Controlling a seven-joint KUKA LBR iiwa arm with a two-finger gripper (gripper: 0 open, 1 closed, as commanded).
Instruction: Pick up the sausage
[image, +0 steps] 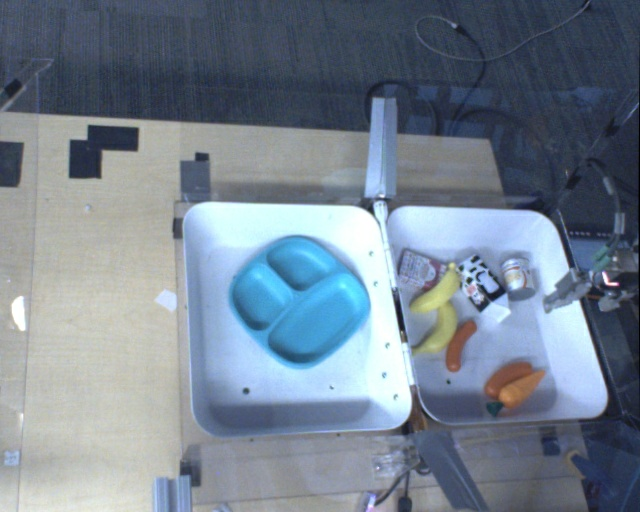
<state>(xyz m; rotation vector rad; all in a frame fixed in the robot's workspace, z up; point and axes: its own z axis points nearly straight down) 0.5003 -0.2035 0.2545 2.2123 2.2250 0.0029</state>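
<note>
The sausage is a small reddish-brown link lying in the right bin, near its middle and tilted slightly. Its upper end almost touches a yellow banana on its left. Nothing covers the sausage, and its right side has bare bin floor beside it.
A second banana, a pink packet, a black-and-white carton and a small can crowd the right bin's far half. An orange carrot lies near its front. A blue divided plate rests in the left bin. A grey bracket sits at the right rim.
</note>
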